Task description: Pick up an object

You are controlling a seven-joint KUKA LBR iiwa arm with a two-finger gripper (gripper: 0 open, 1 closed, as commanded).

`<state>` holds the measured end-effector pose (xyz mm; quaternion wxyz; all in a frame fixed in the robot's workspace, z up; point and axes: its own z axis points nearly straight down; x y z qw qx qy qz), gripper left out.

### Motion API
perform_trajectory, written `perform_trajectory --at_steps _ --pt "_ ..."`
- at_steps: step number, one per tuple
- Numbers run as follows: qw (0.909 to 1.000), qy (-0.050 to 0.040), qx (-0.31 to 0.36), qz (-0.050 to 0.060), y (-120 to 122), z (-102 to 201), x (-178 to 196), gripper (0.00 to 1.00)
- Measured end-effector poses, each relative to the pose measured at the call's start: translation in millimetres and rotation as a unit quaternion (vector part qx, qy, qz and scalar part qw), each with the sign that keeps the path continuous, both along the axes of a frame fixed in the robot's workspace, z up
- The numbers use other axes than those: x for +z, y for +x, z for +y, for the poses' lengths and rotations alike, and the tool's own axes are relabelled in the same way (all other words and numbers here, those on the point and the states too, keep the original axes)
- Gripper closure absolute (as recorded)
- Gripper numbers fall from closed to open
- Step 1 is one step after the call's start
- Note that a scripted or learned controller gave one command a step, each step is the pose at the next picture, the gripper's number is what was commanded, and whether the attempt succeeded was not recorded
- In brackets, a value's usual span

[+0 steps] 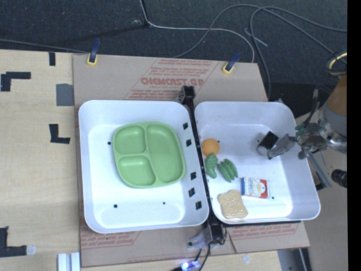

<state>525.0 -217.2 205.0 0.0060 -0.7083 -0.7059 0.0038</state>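
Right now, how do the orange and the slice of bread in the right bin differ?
The orange is round, bright and small; the slice of bread is flat, tan and larger. The orange sits by the divider, mid-bin; the bread lies near the front wall. Both are in the right bin, ungrasped.

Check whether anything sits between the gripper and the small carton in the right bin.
Nothing visible does. The gripper sits over the right bin, up and to the right of the small carton, with bare white floor between them. The orange, green vegetables and bread slice lie further left.
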Motion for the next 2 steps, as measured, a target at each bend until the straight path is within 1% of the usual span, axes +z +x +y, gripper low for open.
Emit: perform_trajectory --at_steps 1,2 --pt "1.0000 -0.0018 0.002 -0.006 3.2 0.4 7.0 0.00" --pt "1.0000 -0.0014 0.002 -0.005 -2.0 0.3 -37.0 0.00"
